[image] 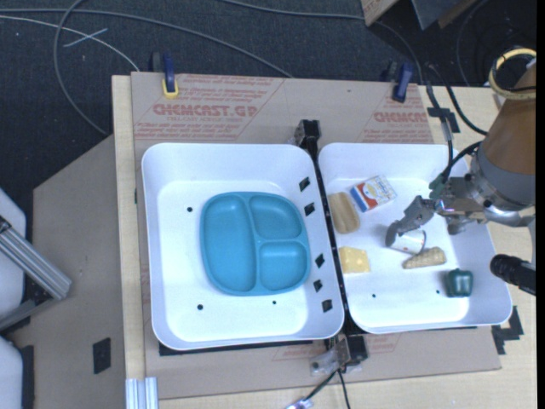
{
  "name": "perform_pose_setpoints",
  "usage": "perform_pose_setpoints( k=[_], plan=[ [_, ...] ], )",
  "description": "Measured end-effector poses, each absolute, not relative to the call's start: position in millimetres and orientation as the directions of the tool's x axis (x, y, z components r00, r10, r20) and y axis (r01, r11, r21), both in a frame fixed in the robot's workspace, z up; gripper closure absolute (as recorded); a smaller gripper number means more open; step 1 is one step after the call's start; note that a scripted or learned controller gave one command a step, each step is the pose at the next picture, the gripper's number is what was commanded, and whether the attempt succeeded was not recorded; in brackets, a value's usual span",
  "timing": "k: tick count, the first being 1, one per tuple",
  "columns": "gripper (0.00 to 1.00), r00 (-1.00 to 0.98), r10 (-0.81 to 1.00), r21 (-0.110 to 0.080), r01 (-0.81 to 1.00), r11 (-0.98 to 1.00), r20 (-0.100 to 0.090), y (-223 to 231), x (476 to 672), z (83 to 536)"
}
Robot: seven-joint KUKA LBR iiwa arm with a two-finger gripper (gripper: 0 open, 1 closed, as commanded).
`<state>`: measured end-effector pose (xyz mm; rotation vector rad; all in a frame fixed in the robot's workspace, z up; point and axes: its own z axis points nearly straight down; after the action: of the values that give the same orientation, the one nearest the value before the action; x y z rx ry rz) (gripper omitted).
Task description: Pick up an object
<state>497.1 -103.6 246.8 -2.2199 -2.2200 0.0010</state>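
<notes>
You see the grey two-finger gripper (407, 229) low over the right shallow white bin (400, 313), its jaws spread with nothing between them, just left of a tan bread-like piece (424, 258). Around it lie a red-white-blue carton (373, 193), two yellowish blocks, and a green cup (458, 283). The left bin (170, 313) holds a blue divided plastic plate (254, 242).

Robotics lab setup. Two white bins (162, 228) sit on a counter (128, 313) topped with a protective-film sheet held by blue clamps (169, 77); loose cables (85, 24) trail over dark carpet (51, 100). A grey and orange robot arm (511, 152) and aluminium framing (30, 258) stand at the edges.
</notes>
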Motion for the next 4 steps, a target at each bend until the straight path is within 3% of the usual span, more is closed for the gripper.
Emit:
perform_pose_setpoints(
  k=[1, 3, 4],
  plan=[
    [0.00, 0.000, 1.000, -0.007, 1.000, 0.000, 0.003, -98.9, 505.9, 196.1],
    [0.00, 0.002, 1.000, -0.001, 1.000, -0.002, 0.000, -90.7, 498.2, 92.9],
    [1.00, 0.002, 1.000, 0.002, 1.000, -0.002, 0.000, -90.7, 499.0, 105.5]
  ],
)
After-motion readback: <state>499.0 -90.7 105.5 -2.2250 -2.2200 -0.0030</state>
